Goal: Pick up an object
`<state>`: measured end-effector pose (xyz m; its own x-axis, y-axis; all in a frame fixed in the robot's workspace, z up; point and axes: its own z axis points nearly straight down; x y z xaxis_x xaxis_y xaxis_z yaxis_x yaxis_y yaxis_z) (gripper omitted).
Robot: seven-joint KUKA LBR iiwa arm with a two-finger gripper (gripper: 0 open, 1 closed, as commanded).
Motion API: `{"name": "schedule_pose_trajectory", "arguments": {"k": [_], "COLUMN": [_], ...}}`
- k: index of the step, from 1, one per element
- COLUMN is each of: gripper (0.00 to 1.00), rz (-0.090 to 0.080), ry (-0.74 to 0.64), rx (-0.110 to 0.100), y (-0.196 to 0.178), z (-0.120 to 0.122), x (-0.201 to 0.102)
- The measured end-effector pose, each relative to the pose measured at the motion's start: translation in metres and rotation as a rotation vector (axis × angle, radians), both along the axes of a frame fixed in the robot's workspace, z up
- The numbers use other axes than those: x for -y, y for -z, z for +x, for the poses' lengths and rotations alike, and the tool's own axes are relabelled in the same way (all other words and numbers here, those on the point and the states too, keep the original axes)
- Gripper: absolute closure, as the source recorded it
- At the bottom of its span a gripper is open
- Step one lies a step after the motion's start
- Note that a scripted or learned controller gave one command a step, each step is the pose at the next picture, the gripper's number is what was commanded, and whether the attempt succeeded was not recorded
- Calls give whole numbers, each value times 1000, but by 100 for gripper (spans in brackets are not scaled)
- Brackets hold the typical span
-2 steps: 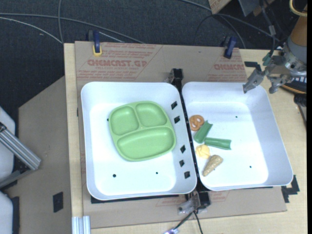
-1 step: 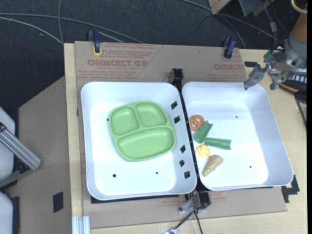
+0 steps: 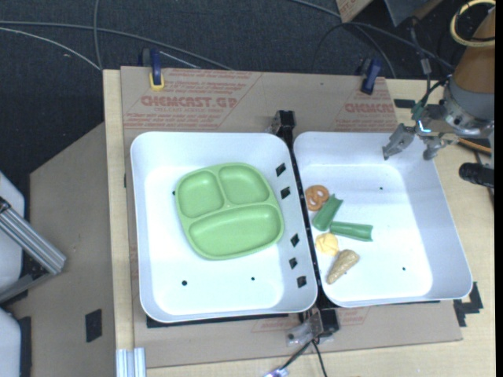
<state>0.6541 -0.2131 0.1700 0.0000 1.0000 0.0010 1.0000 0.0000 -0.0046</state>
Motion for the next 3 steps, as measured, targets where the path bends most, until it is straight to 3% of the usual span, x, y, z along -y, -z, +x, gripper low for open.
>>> {"name": "schedule_pose_trajectory", "arguments": {"k": [1, 2, 3], "gripper": [0, 0, 100], "rz": [0, 2, -1], "ry": [-2, -2, -4], "rx": [1, 1, 6], "y": [61, 86, 72], "z": [4, 4, 6], "x": [-1, -2, -2]}}
